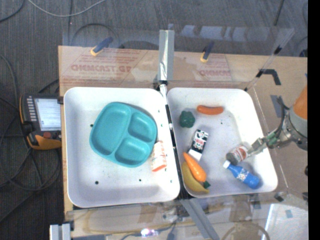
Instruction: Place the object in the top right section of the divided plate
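Claw (261, 145) right bin | beside can (237, 154), blue bottle (243, 175), carrot (195, 168)

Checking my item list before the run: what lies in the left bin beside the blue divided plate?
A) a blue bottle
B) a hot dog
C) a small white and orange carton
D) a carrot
C: the small white and orange carton lies against the right edge of the divided plate in the left bin.
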Robot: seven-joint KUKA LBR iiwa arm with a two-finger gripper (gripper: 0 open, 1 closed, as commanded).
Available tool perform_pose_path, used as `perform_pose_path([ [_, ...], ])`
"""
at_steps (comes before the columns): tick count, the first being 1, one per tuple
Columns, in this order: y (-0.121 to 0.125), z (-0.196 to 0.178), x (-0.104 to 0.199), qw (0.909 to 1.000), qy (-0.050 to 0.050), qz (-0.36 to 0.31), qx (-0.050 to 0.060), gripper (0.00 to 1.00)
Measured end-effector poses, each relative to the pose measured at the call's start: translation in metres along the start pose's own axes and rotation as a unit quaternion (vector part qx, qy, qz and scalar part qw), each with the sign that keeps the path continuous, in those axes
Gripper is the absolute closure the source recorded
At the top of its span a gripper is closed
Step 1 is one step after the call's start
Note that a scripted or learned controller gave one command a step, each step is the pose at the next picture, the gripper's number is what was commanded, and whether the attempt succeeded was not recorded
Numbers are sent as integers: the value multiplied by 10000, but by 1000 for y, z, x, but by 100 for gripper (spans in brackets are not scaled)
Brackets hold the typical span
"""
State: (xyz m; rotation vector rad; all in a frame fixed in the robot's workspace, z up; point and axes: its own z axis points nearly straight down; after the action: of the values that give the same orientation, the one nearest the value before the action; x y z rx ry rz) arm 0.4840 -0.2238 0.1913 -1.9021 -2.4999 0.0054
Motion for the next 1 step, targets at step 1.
perform_pose_path([
  [1,5,20,18,9980,2,-631,-7,100],
])
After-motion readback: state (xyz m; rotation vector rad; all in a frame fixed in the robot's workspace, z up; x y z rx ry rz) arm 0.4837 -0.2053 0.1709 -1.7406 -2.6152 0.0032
